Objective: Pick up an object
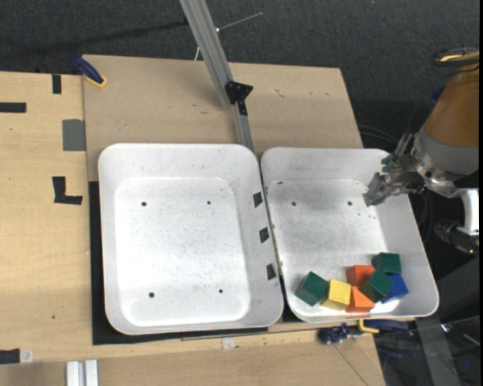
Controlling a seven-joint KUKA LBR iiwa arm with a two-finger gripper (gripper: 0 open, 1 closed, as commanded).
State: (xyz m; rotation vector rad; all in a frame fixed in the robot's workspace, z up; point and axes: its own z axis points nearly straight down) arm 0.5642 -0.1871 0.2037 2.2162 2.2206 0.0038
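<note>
- Broadly, the wooden bench (185,95) spreads under everything, pale brown with black tape marks along its left part and a slanted grey metal bar (213,47) crossing its far side.
- Next in size, the left bin (117,240) is a shallow white tray with a speckled floor and a few dark dots on it.
- Beside it, touching along the middle seam, sits the right bin (322,207), equally white and speckled; its far and middle floor are bare.
- My arm (455,127) comes in from the right, its orange band showing above the grey wrist.
- My gripper (380,187) hangs over the far right corner of the right bin, near its right rim, tilted in toward the tray. Whether my fingers are spread or closed I cannot tell from this angle, and I see nothing between them.
- Smallest of all, the blocks (354,284) lie clustered in the near right corner of the right bin, well apart from my gripper: a dark green cube (311,288) at the left, a yellow block (338,293) just beside it, orange pieces (359,280) in the middle, another green block (385,262) at the far right, and a blue block (397,286) touching the near rim.
</note>
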